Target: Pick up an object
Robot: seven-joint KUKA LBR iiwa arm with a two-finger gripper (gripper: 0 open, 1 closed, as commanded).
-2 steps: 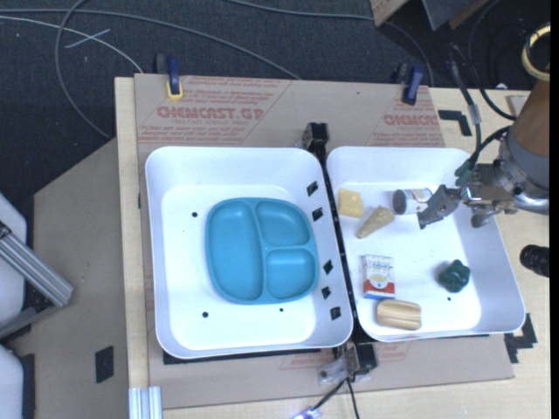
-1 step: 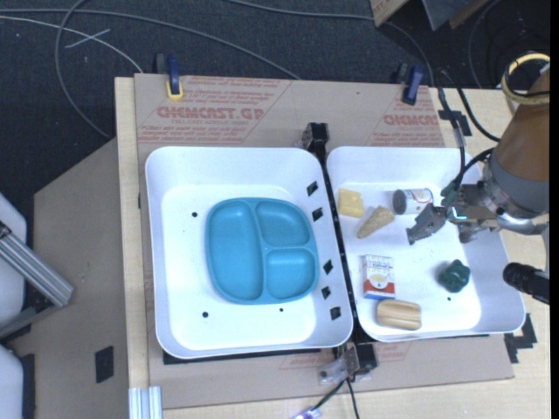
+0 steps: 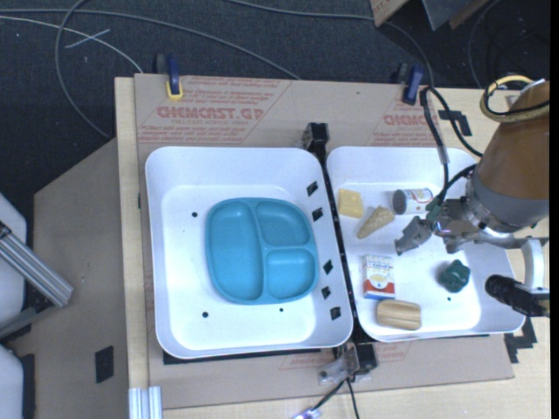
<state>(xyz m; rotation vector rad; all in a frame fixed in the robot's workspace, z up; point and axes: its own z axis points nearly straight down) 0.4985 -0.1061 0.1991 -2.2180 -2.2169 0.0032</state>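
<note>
While the gripper [image 3: 417, 234] hangs open and empty, dark green object [image 3: 453, 276] just beside, untouched.

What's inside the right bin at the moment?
The right bin holds two cheese pieces, a small can, a carton, a bread roll and a green object. The gripper and arm hide part of its floor.

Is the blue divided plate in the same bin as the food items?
No: the blue divided plate lies alone in the left bin, while the food items sit in the right bin by the gripper.
</note>
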